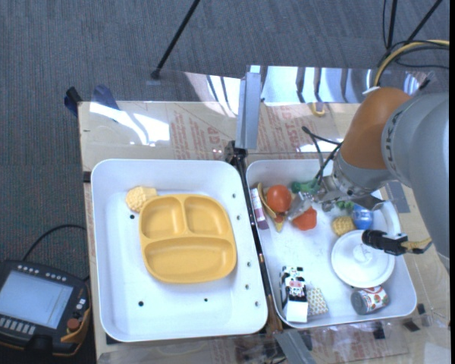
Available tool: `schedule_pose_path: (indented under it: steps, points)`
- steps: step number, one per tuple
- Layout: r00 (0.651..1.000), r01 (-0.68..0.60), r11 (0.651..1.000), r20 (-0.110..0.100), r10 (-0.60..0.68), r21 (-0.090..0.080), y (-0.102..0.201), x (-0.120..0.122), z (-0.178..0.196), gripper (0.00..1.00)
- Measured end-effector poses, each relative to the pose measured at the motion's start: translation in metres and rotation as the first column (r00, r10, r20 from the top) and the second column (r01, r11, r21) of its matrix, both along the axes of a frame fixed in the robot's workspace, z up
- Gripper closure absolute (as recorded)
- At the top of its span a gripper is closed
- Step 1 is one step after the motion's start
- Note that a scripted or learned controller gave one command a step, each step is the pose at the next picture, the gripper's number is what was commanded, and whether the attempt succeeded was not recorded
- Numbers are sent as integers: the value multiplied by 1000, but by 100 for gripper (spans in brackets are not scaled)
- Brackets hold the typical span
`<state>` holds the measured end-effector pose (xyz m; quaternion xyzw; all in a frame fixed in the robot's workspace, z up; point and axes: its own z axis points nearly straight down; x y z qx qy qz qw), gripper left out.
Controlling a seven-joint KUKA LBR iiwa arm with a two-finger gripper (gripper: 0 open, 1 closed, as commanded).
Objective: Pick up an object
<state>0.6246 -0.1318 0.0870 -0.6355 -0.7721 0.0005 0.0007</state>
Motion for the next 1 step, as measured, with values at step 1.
schedule_pose_path:
  steps: [1]
  points:
    - [1000,-6,1000,-2,6,0,1,0,10,100]
